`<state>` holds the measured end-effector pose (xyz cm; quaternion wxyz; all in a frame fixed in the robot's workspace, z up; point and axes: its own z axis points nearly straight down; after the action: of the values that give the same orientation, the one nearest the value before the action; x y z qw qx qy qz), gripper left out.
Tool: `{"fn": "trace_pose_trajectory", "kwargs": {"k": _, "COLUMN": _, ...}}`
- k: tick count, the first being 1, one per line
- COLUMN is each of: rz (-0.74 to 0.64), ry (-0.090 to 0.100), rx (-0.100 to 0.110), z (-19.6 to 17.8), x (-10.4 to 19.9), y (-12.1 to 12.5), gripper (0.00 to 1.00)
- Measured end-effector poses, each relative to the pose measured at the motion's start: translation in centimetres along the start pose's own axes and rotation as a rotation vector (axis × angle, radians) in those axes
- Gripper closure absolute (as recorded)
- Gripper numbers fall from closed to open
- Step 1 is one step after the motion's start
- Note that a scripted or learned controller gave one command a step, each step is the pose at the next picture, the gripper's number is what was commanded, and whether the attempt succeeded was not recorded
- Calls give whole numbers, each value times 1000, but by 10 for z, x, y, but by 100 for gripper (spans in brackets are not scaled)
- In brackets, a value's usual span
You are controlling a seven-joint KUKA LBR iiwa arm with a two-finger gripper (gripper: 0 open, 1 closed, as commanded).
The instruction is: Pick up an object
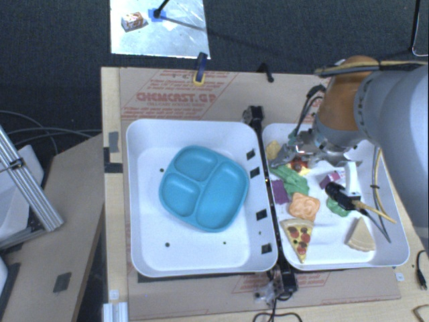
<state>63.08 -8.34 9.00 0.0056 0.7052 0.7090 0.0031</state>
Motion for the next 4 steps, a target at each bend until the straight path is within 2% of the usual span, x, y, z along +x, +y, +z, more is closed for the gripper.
{"fn": "trace_pose_trajectory", "kwargs": {"k": 1, "rz": 2, "ry": 5, "rx": 8, "z": -11, "x": -1, "y": -1, "gripper": 100}}
{"fn": "trace_pose_trajectory", "kwargs": {"k": 2, "rz": 10, "ry": 4, "rx": 19, "z": -28, "x": -27, "y": -108, "gripper": 100}}
{"fn": "trace_pose_trajectory", "kwargs": {"k": 3, "rz": -1, "ry": 5, "rx": 8, "z": -100, "x": 19, "y": -143, "gripper": 100}}
{"fn": "trace_pose_trajectory", "kwargs": {"k": 4, "rz": -8, "ry": 6, "rx": 10, "z": -96, "x": 122, "y": -129, "gripper": 100}}
